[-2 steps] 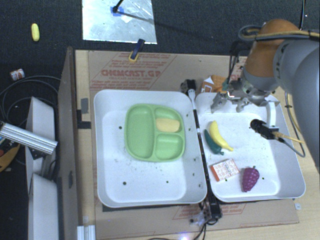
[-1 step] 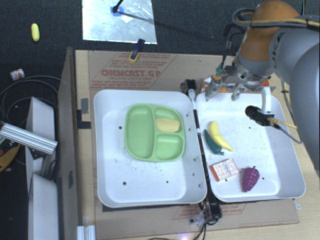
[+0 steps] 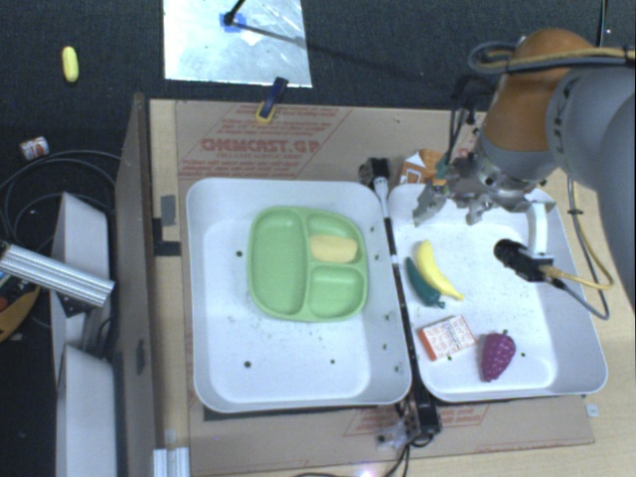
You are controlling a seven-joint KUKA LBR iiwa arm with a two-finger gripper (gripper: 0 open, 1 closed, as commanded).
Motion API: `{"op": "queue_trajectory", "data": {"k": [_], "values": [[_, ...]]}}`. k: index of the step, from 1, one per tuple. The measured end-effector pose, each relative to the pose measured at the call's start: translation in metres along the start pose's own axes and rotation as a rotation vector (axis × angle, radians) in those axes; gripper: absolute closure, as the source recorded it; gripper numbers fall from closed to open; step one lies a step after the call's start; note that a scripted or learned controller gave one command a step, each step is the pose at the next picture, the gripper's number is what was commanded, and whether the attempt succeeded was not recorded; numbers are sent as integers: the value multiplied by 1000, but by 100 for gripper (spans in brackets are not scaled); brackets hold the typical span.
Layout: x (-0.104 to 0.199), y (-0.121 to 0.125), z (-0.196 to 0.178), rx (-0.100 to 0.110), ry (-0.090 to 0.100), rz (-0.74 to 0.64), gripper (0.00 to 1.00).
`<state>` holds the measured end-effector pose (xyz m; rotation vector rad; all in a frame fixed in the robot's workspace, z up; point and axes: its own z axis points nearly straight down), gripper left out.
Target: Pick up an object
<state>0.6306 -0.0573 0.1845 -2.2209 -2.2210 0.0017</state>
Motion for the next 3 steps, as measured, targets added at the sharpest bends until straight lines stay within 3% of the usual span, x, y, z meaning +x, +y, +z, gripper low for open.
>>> {"op": "queue_trajectory", "data": {"k": [1,2,3], "values": [[-39,-4,89,3,-1,2,0],[-26,-37,101,1,1,0,0],[-27,-34,89,-4,0,-1,100]]}}
